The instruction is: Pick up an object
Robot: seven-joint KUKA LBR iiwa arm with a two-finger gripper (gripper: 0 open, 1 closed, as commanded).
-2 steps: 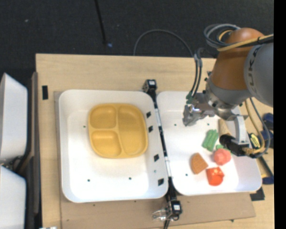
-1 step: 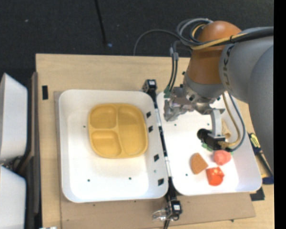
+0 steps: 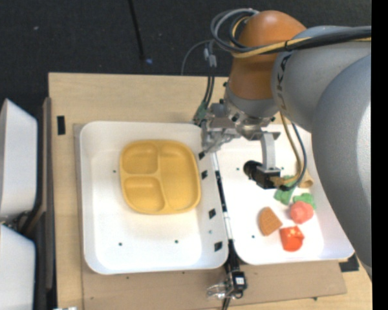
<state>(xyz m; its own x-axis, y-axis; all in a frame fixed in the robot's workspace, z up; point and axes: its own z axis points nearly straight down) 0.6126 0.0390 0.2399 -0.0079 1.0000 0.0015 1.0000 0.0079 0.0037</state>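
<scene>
On the pale wooden table (image 3: 116, 86), the left shallow white bin (image 3: 84, 192) holds a yellow plastic plate with three compartments (image 3: 160, 176), lying flat near its middle. It looks stiff, light and smooth. It is too broad to span, so the raised rim is probably my only hold, and a slippery one.

My pincer (image 3: 215, 133) hangs over the far end of the divide between the bins; I cannot tell whether it is wide or narrow, and I see nothing in it.

The right shallow white bin (image 3: 246, 237) offers easier picks at its near right. There lie a tan wedge-shaped toy piece (image 3: 269, 221), a green scrap (image 3: 284, 196), a red lumpy toy piece (image 3: 291, 237) and a pink rounded toy piece (image 3: 302, 210). All seem small and light. I would take the tan wedge across its narrow sides, as it stands apart from the rest.

I can read no brand, label or writing.
</scene>
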